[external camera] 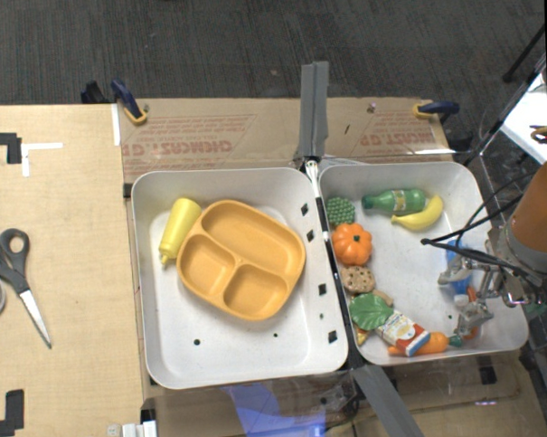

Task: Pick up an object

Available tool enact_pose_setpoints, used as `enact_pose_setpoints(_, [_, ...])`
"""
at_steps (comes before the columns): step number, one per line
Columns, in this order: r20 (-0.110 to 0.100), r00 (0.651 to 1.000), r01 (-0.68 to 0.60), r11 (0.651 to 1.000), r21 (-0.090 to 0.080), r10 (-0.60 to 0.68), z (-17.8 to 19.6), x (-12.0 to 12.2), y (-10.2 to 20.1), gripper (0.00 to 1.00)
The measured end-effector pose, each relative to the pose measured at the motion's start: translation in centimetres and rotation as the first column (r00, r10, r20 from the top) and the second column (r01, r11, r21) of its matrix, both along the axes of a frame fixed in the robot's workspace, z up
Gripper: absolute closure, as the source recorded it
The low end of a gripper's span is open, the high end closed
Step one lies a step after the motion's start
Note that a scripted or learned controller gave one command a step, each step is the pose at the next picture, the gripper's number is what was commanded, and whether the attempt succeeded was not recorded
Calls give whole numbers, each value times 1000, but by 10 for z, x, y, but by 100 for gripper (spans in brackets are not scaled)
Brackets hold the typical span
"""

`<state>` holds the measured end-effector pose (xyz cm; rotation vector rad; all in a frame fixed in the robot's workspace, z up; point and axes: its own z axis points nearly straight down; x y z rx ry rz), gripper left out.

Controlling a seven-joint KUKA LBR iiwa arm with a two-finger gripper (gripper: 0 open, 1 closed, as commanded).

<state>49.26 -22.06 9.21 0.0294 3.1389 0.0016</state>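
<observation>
My gripper (467,295) hangs over the right side of the right bin (411,261), near its front corner. Its two metal fingers stand apart, open, with nothing between them. In this bin lie a green bottle (395,200), a banana (418,216), an orange pumpkin (352,243), a green waffle-like piece (340,208), a cookie (357,278), a green leaf (370,308), a small packet (398,328) and a carrot (422,344). The carrot lies just left of the lower finger. The left bin (170,344) holds a yellow divided plate (241,258) and a yellow bottle (179,228).
Scissors (18,278) lie on the wooden bench at far left. Cardboard (207,139) held by blue clamps (128,102) runs behind the bins. A grey bar (314,112) rises at the seam between the bins. Black cables (473,231) cross the right bin's right side.
</observation>
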Motion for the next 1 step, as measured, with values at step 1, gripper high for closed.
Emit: enact_pose_setpoints(1, [1, 1000, -1, 1000, 0, 1, 0, 21, 17, 0])
